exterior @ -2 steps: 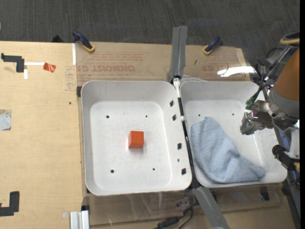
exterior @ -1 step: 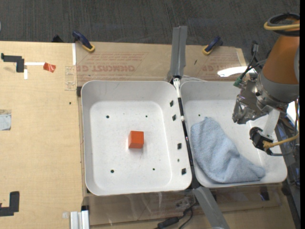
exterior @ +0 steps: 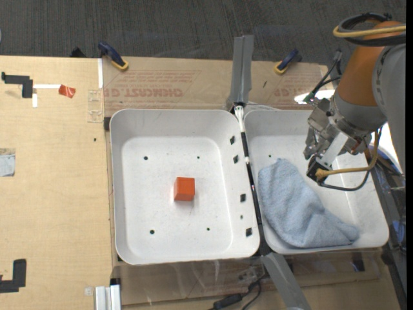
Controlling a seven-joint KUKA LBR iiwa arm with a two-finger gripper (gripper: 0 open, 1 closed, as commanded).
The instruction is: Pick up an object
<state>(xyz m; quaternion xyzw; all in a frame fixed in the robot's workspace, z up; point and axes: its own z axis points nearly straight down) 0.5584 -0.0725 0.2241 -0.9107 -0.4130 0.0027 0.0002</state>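
Observation:
A small orange-red cube [exterior: 184, 189] rests on the floor of the left bin [exterior: 129, 173], near its middle. A crumpled pale blue-grey cloth [exterior: 298, 205] lies in the right bin [exterior: 284, 131], covering its front half. My gripper [exterior: 312, 152] hangs over the right bin, just above and beyond the cloth's upper right edge. It is apart from the cube, which sits far to its left. Nothing shows between the gripper and the cloth.
A raised divider [exterior: 244, 166] with black clips separates the two bins. Cardboard [exterior: 174, 86] lies behind the bins, held by two clamps. The wooden bench [exterior: 51, 192] extends to the left with tape marks on it.

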